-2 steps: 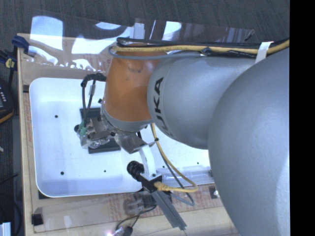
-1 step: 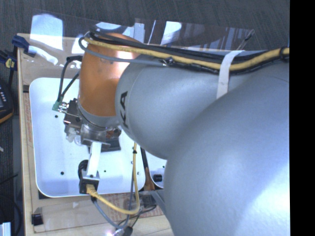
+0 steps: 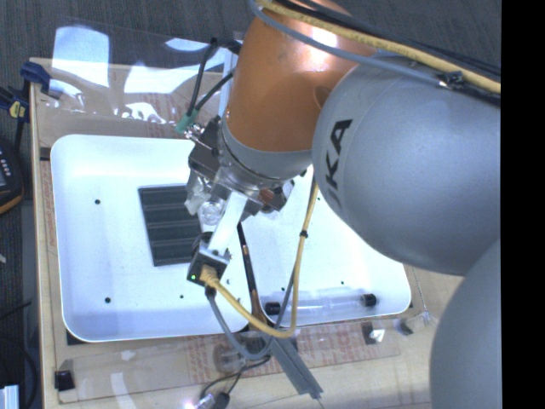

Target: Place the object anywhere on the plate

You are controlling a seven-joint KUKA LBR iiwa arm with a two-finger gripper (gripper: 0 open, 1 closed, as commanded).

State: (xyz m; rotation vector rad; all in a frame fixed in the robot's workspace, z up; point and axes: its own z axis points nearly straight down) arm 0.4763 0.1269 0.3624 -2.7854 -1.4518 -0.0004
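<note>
the dark ribbed plate (image 3: 169, 224) lies flat in the white bin (image 3: 85, 254), left of centre. the gripper (image 3: 207, 207) hangs over the plate's right edge, under the orange band (image 3: 272, 83); whether it is spread or pinching, i cannot tell.

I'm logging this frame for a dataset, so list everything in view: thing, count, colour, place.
bin: one, white, middle of the bench.
ribbed plate: one, dark grey, in the bin, left of centre, partly under the wrist.
clear tube: one, transparent with a dark end, in the bin by its near right rim.
cables: several, yellow and black, hanging from the wrist.
arm: one, grey with an orange band, reaching in from the right, over the bin.
</note>
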